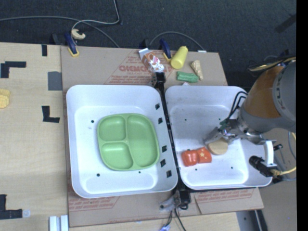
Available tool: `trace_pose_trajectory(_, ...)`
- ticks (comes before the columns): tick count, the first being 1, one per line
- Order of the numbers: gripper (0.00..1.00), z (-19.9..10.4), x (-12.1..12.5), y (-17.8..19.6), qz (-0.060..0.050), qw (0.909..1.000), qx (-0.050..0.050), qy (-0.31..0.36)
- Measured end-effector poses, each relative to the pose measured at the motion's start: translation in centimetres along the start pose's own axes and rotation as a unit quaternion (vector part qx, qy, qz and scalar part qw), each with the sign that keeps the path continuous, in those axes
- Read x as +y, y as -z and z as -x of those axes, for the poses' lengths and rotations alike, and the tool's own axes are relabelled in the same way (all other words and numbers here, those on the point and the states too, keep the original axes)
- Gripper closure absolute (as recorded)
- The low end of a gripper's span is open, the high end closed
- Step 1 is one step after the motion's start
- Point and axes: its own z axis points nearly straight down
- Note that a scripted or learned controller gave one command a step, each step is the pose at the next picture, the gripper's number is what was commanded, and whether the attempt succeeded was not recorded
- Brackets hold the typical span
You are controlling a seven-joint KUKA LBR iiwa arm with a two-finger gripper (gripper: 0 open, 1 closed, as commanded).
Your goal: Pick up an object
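In the right bin (192,97), a red toy pepper (196,157) lies near the front. Just right of it sits a tan round object (218,148). My gripper (217,137) reaches in from the right and hangs low over the tan object, touching or nearly touching its top. The grey arm with its orange band (262,100) stretches off to the right behind it.
The left bin (82,100) holds a green divided plate (128,141). Behind the bins on the cardboard lie a yellow bottle-shaped toy (179,57), a green piece (186,77), a tan piece (197,69) and a small printed pack (152,60). Cables run across the dark floor.
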Motion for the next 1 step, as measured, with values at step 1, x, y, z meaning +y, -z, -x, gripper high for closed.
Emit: trace_pose_trajectory(1, 1.00, -10.29, -2.06, 8.87, -0.002, 1.0000, 0.002, 0.001)
